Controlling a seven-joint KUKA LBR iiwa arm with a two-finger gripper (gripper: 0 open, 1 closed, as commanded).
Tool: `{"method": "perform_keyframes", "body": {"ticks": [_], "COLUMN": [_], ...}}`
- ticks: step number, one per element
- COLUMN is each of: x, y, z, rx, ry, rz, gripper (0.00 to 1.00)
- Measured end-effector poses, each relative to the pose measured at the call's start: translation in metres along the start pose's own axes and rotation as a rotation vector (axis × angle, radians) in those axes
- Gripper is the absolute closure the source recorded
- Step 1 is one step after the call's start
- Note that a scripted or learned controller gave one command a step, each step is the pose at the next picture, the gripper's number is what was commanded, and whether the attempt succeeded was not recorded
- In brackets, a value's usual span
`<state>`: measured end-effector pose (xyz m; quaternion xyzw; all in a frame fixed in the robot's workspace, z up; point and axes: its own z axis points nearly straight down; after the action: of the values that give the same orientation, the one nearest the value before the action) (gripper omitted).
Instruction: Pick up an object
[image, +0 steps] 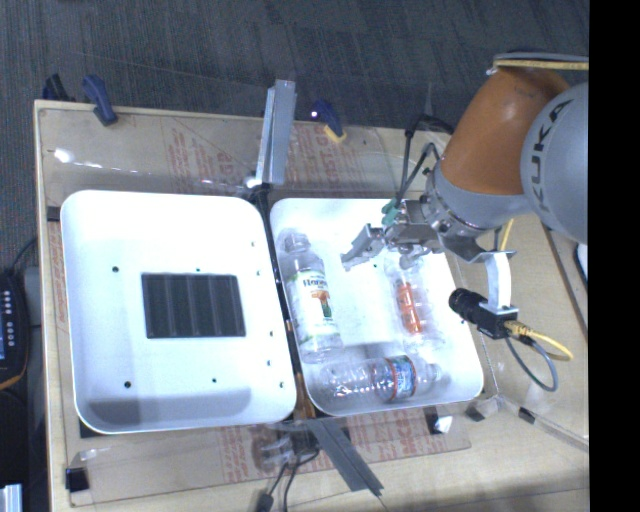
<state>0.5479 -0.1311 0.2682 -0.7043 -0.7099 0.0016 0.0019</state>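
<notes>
Three clear plastic bottles lie in the right bin. One with a green label runs along the bin's left wall. Another with a blue label lies across the near wall. A smaller one with an orange label lies right of the middle. My gripper hovers over the far part of this bin, just beyond the orange-label bottle's top end. Its fingers are spread open with nothing between them.
The left bin holds a dark ribbed rectangle at its middle. A metal divider post stands between the bins at the far side. A black connector with a yellow cable hangs off the wrist by the right bin's edge.
</notes>
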Motion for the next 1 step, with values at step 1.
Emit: {"method": "perform_keyframes", "body": {"ticks": [1], "x": [-0.0038], "y": [0.0390], "z": [0.1186], "rx": [0.001], "ry": [-0.001], "rz": [-0.089], "gripper": [0.00]}}
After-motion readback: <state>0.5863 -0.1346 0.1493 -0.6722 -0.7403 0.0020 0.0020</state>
